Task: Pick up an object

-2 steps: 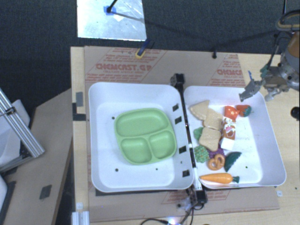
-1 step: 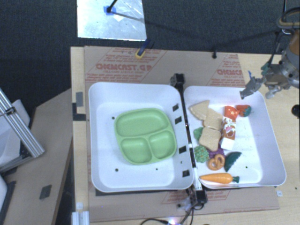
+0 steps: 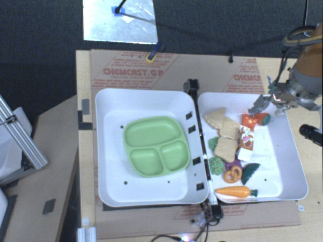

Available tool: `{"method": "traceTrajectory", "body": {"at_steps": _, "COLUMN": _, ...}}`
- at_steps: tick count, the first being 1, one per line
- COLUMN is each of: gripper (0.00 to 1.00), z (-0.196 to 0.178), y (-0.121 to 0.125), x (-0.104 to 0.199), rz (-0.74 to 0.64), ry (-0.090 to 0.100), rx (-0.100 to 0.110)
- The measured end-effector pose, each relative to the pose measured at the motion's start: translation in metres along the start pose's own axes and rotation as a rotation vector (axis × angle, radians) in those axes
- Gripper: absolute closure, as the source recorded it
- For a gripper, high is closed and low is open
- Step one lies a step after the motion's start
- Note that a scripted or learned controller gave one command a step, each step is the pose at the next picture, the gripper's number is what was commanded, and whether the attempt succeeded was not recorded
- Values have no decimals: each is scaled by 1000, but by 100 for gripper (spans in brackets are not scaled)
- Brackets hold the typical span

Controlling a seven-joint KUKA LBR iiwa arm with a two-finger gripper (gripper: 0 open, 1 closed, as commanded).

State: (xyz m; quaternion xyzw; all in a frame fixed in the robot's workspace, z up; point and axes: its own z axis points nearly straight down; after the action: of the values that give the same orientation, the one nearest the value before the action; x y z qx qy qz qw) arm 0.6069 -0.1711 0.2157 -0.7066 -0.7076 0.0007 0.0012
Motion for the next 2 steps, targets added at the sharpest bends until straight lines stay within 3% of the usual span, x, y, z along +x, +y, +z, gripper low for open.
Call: {"method": "traceTrajectory", "body": {"at_steps": 2, "gripper": 0, "z": 90, "y": -6, "x": -10, "rz": 1, "ry": -1, "rx": -1}}
